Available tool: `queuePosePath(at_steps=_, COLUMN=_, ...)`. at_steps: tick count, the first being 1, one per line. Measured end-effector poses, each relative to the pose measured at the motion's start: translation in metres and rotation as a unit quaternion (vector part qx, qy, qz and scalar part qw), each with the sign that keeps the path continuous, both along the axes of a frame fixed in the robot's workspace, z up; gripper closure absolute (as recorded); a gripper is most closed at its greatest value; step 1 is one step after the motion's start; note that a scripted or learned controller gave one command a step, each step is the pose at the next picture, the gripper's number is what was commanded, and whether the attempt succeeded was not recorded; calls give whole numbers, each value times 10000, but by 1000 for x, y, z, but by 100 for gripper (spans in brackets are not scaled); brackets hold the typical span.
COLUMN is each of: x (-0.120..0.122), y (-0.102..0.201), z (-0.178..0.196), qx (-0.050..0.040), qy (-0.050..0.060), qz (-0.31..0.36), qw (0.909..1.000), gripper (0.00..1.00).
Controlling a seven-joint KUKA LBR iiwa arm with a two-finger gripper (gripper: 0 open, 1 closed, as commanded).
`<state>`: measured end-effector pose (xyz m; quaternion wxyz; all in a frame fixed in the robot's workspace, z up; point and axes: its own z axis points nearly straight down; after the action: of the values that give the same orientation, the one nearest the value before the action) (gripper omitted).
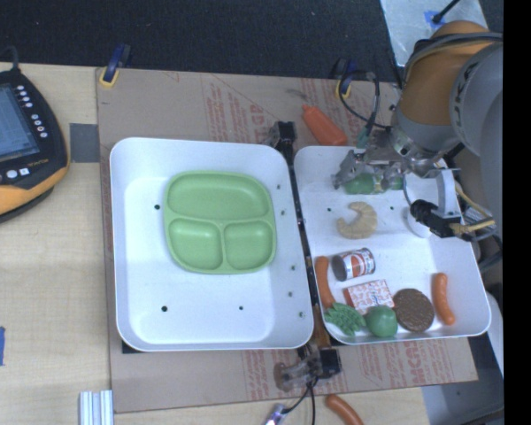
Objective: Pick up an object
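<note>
Camera view has our gripper (369, 177) low at the right bin's (471, 264) far end, seemingly closed on a small green object (361, 185), which we judge could slip out on lifting.

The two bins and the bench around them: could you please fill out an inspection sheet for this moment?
Surface: bench with cardboard under two white bins.
Job's things: right bin holds a croissant, can, cookie, two sausages, green toys and a small red packet.
Clutter: green divided plate in left bin; carrot outside the bins.
Gripper: gripper low over a green item at the right bin's far edge.
Cables: black cable near the arm.
Surroundings: control pendant at left.
</note>
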<state>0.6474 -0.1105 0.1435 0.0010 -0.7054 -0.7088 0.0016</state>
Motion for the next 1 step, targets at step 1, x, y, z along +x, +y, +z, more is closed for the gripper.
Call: queuePosePath(at_steps=1, x=-72, y=5, z=-2, qx=-2, qy=4, qz=1, qw=10000, gripper=0)
